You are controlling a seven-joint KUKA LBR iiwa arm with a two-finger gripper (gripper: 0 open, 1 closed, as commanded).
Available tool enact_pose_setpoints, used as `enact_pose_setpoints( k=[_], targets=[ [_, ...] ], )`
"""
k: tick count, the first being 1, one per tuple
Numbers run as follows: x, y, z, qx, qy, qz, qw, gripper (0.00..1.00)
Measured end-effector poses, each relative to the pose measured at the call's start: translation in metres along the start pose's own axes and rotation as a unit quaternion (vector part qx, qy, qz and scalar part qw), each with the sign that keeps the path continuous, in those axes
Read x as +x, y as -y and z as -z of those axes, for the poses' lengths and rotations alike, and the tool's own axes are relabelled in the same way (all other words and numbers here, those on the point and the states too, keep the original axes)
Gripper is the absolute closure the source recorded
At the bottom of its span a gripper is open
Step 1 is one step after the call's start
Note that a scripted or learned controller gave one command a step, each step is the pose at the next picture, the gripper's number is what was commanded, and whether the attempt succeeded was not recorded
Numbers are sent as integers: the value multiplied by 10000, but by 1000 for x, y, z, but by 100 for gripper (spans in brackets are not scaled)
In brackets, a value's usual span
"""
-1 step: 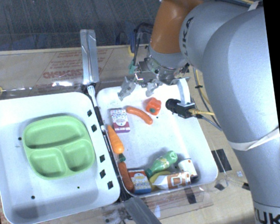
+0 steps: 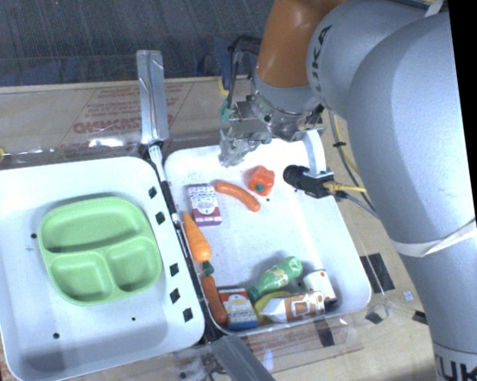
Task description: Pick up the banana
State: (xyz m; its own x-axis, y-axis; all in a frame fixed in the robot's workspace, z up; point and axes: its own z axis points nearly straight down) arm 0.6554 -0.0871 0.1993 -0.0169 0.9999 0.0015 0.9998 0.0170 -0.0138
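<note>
Arm of grey metal with an orange band bent in from the right, silver claw low over the far corner of the right white bin, too blurry to tell how wide or holding what. Dark letters "UK" low on the arm, red print on the brown cardboard too faint to read. Banana hard to tell, maybe the yellow bit under the green bottle at the near edge.

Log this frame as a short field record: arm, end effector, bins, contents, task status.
arm: reaches in from the right, over the right bin
end effector: at right bin's far left corner, above the floor, nothing seen held
left bin: green tray
right bin: carrot, sausage, orange pepper, red carton, green bottle, packets along near wall
banana: cannot identify one
task status: not picked up
</note>
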Motion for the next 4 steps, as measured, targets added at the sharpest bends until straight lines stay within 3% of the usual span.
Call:
enact_pose_setpoints(
  k=[1,2,3,4],
  targets=[
    [-68,57,34,-35,9,1260,9920,100],
    [-123,53,164,-55,36,3055,9522,100],
    [-116,63,126,-39,20,2798,9601,100],
    [-41,38,50,-33,20,2781,9605,100]
  ],
)
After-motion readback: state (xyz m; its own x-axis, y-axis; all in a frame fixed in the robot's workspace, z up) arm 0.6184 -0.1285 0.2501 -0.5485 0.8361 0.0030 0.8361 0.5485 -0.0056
